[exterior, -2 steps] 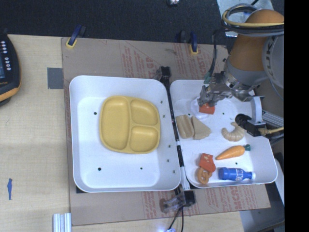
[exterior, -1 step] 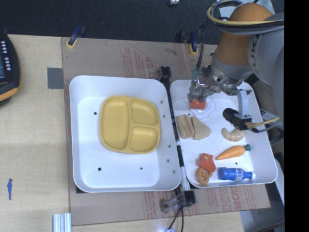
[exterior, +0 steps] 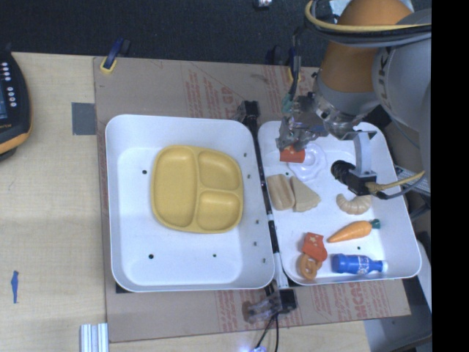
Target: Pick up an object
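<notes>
White bins (exterior: 117, 196), two; one yellow tray (exterior: 196, 189); hand (exterior: 293, 141) (grip state unclear) at a red block (exterior: 292, 154).

One fixed camera looks down at a slant on both white bins (exterior: 117, 196).

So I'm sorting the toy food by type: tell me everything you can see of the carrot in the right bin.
The carrot is a small orange toy, plastic-looking, tapered, with a green stub at its thick end. It lies flat in the right bin, tip pointing left and slightly down, green end up-right. It sits above the blue bottle and below the croissant, apparently touching neither.
</notes>
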Robot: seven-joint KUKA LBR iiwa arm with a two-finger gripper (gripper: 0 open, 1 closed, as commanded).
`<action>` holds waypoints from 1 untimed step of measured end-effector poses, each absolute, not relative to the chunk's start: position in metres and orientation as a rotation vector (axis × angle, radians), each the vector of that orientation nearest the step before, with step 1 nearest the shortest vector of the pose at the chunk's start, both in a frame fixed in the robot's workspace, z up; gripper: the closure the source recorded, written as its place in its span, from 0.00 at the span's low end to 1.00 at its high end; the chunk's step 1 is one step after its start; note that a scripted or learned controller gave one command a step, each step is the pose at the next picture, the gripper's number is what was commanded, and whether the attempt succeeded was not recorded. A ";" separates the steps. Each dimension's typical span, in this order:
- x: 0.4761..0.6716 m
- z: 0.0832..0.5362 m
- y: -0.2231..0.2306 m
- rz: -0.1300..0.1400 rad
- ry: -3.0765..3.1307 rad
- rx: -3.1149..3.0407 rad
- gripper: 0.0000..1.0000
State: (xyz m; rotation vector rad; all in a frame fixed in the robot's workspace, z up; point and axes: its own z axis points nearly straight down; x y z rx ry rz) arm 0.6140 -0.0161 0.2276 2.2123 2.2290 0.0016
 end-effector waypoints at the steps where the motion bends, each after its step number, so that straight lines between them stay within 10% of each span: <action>1: 0.642 0.228 0.003 0.001 2.228 2.213 1.00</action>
